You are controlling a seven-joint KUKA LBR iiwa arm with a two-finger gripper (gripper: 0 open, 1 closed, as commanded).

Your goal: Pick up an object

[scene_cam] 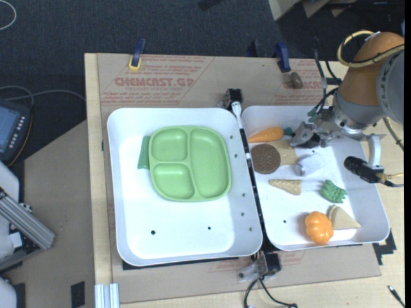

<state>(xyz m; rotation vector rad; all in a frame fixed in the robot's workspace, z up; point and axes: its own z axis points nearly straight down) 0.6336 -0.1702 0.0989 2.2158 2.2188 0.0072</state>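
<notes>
Green divided tray [190,162] laid in left bin [128,230], toy foods scattered in right bin [369,201], pincer [307,136] state obscured beside carrot [266,135]

The arm [376,76] runs off the right edge, and the gripper [307,136] is a dark blur — can't make out its fingers. A green thing [142,153] is mostly tucked under the divided plate [190,162].

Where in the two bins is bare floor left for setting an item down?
Left bin: bare floor in front of the green tray, and a strip along its left. Right bin: crowded; small gaps between cone, pumpkin and green toy.
</notes>
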